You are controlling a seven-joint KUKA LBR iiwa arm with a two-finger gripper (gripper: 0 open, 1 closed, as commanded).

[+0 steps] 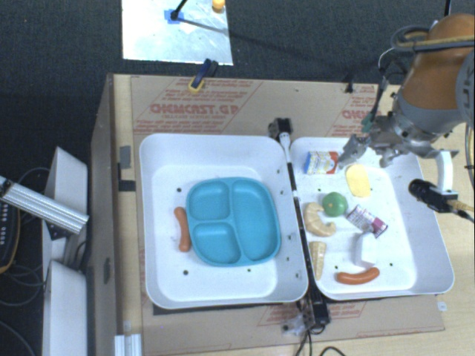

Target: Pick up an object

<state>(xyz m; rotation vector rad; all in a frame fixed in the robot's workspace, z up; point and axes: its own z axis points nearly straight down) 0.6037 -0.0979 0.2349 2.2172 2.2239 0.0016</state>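
My gripper [369,156] hovers over the back of the right bin [427,273], open, with nothing between its fingers. Just below it lies a yellow lemon-like piece [358,181]. To its left is a small blue, red and white carton [320,162]. Further forward in the same bin are a green ball [335,203], a pale croissant-shaped piece [318,221], a purple and white packet [368,221], a white angled piece [358,251], a pale bread stick [318,259] and an orange-red sausage [357,276].
The left bin [159,169] holds a blue divided tray [231,221] and a second sausage [182,229] beside it. A ridge between the bins [294,206] separates them. The bins sit on a cardboard sheet [223,106].
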